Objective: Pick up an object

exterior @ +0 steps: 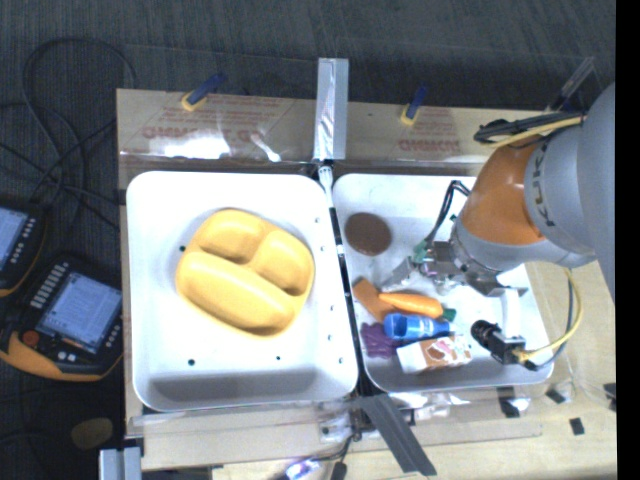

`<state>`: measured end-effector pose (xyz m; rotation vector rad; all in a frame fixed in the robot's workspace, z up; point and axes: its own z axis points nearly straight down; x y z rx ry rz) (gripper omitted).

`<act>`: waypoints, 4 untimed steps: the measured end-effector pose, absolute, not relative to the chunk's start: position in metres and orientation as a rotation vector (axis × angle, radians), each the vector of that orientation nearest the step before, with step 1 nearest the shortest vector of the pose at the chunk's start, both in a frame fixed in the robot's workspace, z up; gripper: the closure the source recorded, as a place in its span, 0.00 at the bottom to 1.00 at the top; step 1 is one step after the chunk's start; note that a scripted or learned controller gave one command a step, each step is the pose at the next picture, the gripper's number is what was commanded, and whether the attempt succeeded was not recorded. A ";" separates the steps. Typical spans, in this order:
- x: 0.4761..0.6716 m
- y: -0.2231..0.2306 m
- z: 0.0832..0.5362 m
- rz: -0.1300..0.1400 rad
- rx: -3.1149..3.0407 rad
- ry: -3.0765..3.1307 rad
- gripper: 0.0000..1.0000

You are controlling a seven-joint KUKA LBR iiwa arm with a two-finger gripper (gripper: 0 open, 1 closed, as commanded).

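Reaching in from the right, the grey arm [575, 183] with its orange band [500, 203] hangs over the right bin [400, 190], and its gripper [440, 263] sits low among the clutter near that bin's middle; whether anything is caught there cannot be told from this angle. All places below are taken from the carrot [408, 302], which lies on its side just below and left of the gripper. Above and left of the carrot: a brown disc [368, 232], apart from it. Directly below the carrot: a blue bottle [415, 326], touching or nearly so. Further below: a small carton [434, 353] with red print. Below and left: a purple piece [374, 340] by the bin wall. Far left of the carrot, in the left bin [150, 368]: a large yellow bun-shaped lump [244, 270], alone.
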<state>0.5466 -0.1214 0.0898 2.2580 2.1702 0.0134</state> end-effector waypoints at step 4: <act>0.515 -0.103 0.089 0.004 1.953 2.450 0.00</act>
